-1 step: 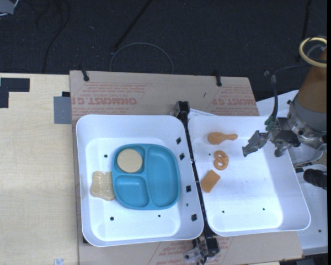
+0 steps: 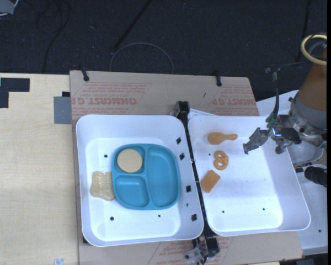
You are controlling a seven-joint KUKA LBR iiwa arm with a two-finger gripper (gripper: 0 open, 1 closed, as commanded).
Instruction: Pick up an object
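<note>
Camera view: step in hand looks like the approach, nothing grasped yet. Gripper (image 2: 259, 139) hangs over the right bin (image 2: 287, 217), near its upper right part, arm coming in from the right w/ wrist body beside the bin's right wall. One dark finger (image 2: 254, 142) shows pointing left-down; can't tell whether the gripper is released or clenched, and nothing is visible in it.

Landmark = the pretzel (image 2: 221, 160), roughly mid-bin. Candidate objs all sit in the right bin's left half:
- drumstick-like piece (image 2: 221, 138) just above the pretzel, apart from it
- orange wedge (image 2: 210, 181) just below-left of the pretzel, near but not touching
- gripper is right of and a bit above the pretzel, clearly apart; the drumstick piece is the nearest obj to it.

Left bin (image 2: 94, 142), well left of the pretzel, holds a blue divided tray (image 2: 154, 181) w/ a round tan disc (image 2: 129, 160) in its upper left compartment; a pale flat piece (image 2: 102, 185) lies touching the tray's left edge.

Next move, as I judge: shift left toward the pretzel or drumstick piece, centre over one obj, descend, close. Risk: objs are flat and low, so fingers may slide over.
</note>
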